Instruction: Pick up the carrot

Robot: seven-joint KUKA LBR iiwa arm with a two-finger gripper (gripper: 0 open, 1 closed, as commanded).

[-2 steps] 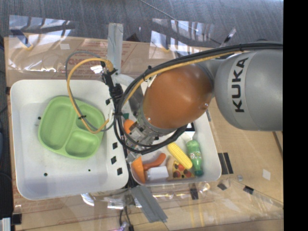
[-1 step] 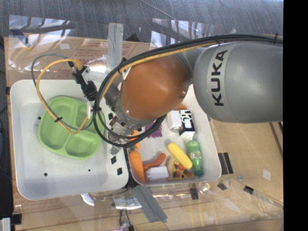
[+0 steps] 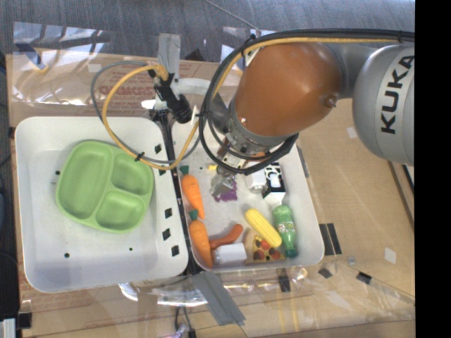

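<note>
Two orange carrots lie along the left wall of the right bin (image 3: 310,217). One carrot (image 3: 192,194) is near the middle of that wall; the other carrot (image 3: 199,239) is at the front left corner. My gripper (image 3: 225,182) hangs under the big orange wrist, a little right of the upper carrot and just above a small purple item (image 3: 226,193). Nothing orange shows at the gripper.
The right bin also holds a corn cob (image 3: 262,225), a green bottle (image 3: 285,227), a reddish sausage (image 3: 227,235), a white block (image 3: 229,253) and a black-and-white carton (image 3: 273,179). A green divided plate (image 3: 106,185) sits in the left bin (image 3: 28,210). Cables (image 3: 165,104) loop over the divider.
</note>
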